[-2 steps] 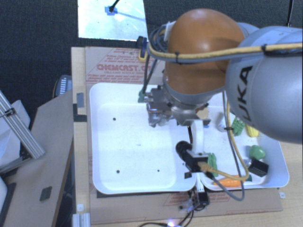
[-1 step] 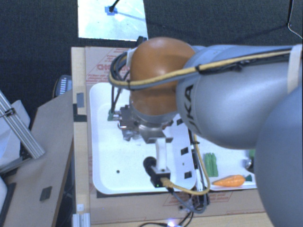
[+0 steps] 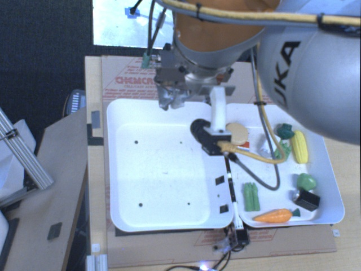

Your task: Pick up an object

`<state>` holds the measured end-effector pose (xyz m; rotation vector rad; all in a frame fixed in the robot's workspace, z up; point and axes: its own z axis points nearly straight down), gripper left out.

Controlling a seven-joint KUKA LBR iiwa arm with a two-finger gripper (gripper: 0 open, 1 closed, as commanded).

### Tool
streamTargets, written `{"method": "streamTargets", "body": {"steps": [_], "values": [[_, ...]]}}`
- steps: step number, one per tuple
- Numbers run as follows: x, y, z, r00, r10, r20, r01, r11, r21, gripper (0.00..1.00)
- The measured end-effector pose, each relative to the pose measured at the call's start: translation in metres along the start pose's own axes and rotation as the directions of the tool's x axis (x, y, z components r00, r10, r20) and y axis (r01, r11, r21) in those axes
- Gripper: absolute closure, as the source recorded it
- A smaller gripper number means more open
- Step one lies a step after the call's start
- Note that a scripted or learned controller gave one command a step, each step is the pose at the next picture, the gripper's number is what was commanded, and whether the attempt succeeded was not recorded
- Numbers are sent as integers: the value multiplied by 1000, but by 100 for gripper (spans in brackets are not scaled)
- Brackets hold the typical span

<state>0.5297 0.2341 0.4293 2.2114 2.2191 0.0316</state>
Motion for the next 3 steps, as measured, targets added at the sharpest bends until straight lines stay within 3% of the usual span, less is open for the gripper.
{"method": "streamTargets", "body": {"steps": [1, 2, 3], "values": [[1, -9, -114, 1000, -2, 1, 2, 1000, 7, 100], [1, -42, -106, 1000, -2, 8, 2, 1000, 21, 100], [0, -45, 34, 1000, 3, 14, -3, 999, 32, 100]]}}
